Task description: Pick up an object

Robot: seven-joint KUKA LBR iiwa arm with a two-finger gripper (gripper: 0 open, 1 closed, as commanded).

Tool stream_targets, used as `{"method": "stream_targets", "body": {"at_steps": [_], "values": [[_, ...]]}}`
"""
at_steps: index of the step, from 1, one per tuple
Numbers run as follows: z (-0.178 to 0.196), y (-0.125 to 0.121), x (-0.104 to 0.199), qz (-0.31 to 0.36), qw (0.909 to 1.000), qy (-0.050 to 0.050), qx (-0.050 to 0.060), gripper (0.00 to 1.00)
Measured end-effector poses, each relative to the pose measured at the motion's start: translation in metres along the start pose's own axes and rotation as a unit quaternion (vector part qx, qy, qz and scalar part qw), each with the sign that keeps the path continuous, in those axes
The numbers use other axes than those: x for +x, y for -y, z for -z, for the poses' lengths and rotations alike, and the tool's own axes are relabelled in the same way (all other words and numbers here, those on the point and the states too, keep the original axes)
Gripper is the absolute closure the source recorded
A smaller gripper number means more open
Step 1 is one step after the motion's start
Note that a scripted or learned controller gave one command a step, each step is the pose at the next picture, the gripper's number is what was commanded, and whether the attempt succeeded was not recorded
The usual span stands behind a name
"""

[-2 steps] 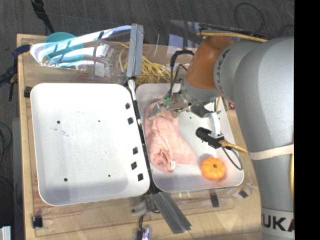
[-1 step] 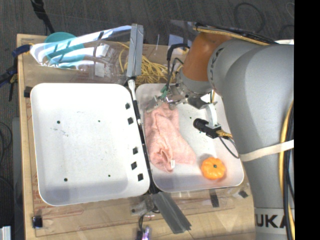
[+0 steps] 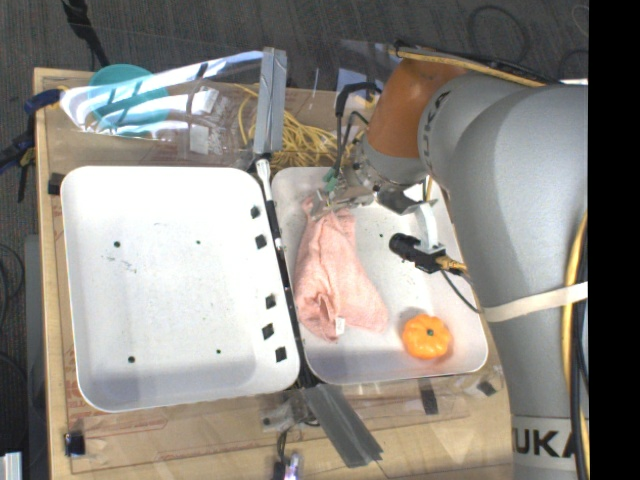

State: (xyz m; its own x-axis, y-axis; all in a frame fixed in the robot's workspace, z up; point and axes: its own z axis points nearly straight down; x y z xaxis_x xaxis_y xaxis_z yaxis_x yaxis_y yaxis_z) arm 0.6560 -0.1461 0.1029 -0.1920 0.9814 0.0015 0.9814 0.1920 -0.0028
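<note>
Camera view from above gives us two shallow white bins on a pale wooden bench. We take the right bin as our landmark: smooth, glossy plastic with rounded corners and a low rim. Touching its left rim along a row of small black clips is the left bin, the same moulded white, with a few dark specks on its floor.

Inside the right bin, toward its left wall, we see a pink cloth, soft and crumpled, drawn into a long bundle that is narrow at the far end and wider, folded and lumpy at the near end, with a small white tag at its lower edge. Near the bin's front right corner, well apart from the cloth, sits a small orange pumpkin, round, ribbed, with a dark stem dimple.

We see the gripper at the bin's far left corner, metallic and angular, right at the narrow top of the cloth, which rises to meet it. Whether its fingers are parted or closed, and whether fabric lies between them, we cannot tell. Above it the arm is smooth matte grey with a copper-orange band.

Beyond the bin's far rim lie tangled yellow cords and a clear plastic sheet over something teal.
</note>
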Motion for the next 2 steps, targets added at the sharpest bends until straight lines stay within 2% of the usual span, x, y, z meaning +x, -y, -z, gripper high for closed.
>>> {"method": "stream_targets", "body": {"at_steps": [1,2], "values": [[0.131,-0.014,0.069,0.072,0.9974,0.001,-0.001,1.0],[0.106,-0.009,0.046,0.007,1.0,0.0,0.001,1.0]]}}
